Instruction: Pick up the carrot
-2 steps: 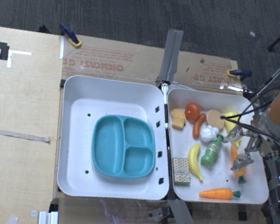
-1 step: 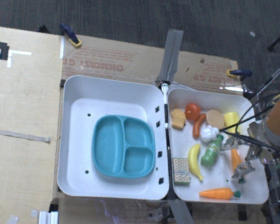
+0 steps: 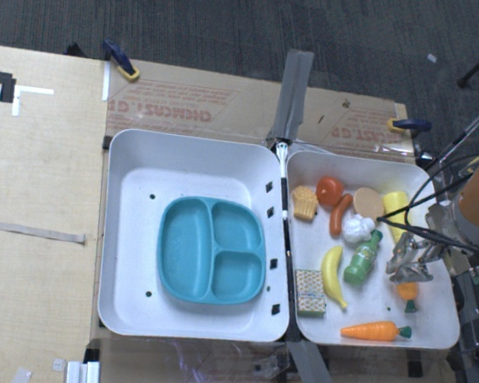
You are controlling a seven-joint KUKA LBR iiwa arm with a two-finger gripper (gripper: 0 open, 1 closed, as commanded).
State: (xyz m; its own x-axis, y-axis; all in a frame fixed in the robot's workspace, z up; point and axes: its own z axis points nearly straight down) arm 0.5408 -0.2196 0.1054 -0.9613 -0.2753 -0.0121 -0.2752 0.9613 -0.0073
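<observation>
End effector (image 3: 409,264) sits low over the right bin (image 3: 438,338), toward its right wall, metal fingers pointing down; I cannot tell whether they are parted or closed, and nothing is visibly held between them. A small orange piece with a green bit (image 3: 407,293) lies just below it on the bin floor.

Carrot (image 3: 376,331) lies flat near the front edge of the right bin, long axis roughly left to right, green top toward the right. It is apart from the end effector, toward the front of the bin. Banana (image 3: 333,276) lies up and to its left, with a patterned block (image 3: 310,291) beside it; a green bottle (image 3: 362,259) is further back. None touch the carrot.

Left bin (image 3: 113,241) holds a teal divided plate (image 3: 213,250); not relevant to this step.

Judgement on step in hand: approach not yet lined up with the target. To do it well, bring the end effector toward the bin's front edge until centred over the carrot's thicker orange body, not the green top. Turn the wrist so the fingers close across the narrow width. Descend straight; front wall is close, so keep the fingers clear of it. Risk: mistaking the small orange piece for the target.
</observation>
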